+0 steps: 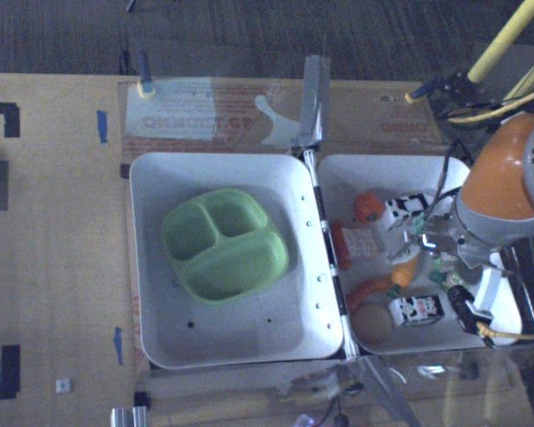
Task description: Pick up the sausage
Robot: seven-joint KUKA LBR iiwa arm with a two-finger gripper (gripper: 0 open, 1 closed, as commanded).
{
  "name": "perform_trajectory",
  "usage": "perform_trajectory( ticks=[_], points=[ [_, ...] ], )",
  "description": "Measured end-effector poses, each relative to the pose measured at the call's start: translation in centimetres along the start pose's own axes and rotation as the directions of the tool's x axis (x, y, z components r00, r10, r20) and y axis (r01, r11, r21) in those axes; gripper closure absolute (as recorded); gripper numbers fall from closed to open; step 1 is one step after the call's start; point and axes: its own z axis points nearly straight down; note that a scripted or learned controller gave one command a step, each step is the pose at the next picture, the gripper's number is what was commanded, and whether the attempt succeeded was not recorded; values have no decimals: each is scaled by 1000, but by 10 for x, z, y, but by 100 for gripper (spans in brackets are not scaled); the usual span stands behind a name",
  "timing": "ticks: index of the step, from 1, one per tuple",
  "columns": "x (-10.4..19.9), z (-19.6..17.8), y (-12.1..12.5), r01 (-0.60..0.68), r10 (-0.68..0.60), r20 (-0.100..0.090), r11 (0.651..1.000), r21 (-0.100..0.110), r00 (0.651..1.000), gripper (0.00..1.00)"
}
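1. Two white bins sit side by side on the bench. The left bin (pixel 151 238) holds a green divided plate (pixel 224 244), which lies flat near the bin's middle.
2. The right bin (pixel 338 172) holds a scatter of small things, with the arm (pixel 507 185) reaching in over its right side.
3. The sausage (pixel 370 288), reddish and elongated, lies low in the right bin's left half, tilted, its right end meeting an orange carrot-like piece (pixel 402 274).
4. Just below the sausage sits a round brownish item (pixel 372 322); beside that on the right, a small cow-patterned carton (pixel 416 310).
5. Farther back in the bin: a red-orange rounded item (pixel 368 206), a second cow-patterned carton (pixel 408 210) to its right, and a flat pinkish packet (pixel 354 242) near the divider.
6. The gripper (pixel 424 243) hangs over the bin's middle, right of the packet and above the carrot-like piece. It is apart from the sausage.
7. The metal parts blur together, so the finger spread cannot be told.
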Motion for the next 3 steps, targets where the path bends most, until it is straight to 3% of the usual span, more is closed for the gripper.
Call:
perform_trajectory(
  ticks=[1,2,3],
  points=[
    [39,27,93,39,-39,0,999,-2,999,0],
    [105,-73,128,109,-109,0,994,-1,994,0],
    [107,-83,128,114,-114,2,994,-3,994,100]
  ],
)
